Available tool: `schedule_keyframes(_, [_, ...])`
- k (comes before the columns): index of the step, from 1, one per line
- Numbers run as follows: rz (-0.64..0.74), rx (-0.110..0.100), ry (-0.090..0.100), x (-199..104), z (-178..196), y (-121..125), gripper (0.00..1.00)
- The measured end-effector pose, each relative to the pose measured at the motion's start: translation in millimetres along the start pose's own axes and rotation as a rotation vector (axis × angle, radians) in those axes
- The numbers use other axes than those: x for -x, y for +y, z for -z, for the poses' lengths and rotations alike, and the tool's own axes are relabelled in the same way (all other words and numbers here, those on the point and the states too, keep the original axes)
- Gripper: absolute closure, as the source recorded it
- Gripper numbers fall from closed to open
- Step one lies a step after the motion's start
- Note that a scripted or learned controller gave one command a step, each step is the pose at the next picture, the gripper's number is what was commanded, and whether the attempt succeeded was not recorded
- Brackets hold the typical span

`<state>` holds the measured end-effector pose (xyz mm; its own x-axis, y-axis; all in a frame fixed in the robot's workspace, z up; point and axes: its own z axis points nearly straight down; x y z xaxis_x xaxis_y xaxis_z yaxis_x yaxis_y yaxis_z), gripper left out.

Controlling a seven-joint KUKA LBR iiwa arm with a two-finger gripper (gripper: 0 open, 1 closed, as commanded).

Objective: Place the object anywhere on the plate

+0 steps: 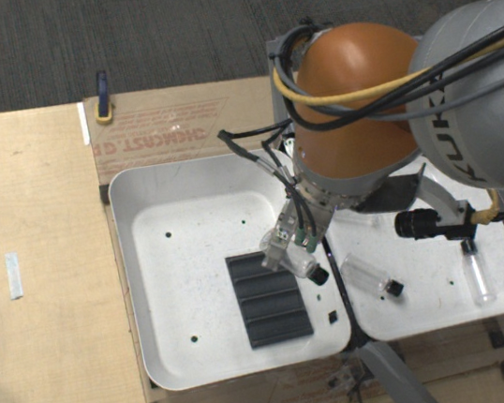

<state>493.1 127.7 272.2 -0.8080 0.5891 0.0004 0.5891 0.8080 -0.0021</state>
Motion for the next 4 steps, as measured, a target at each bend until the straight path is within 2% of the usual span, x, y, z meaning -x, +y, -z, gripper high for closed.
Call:
schedule_keyframes(1, [0.432, 0.002, -0.002, -59, 54, 74, 1.00])
schedule_keyframes(2, [0.656, 0.002, -0.002, -19, 37, 110, 1.00])
schedule_keyframes(3, [0.787, 0.002, -0.001, -2, -36, 122, 1.00])
schedule_keyframes(4, [0.784, 0.004, -0.003, -28, -29, 104, 1.00])
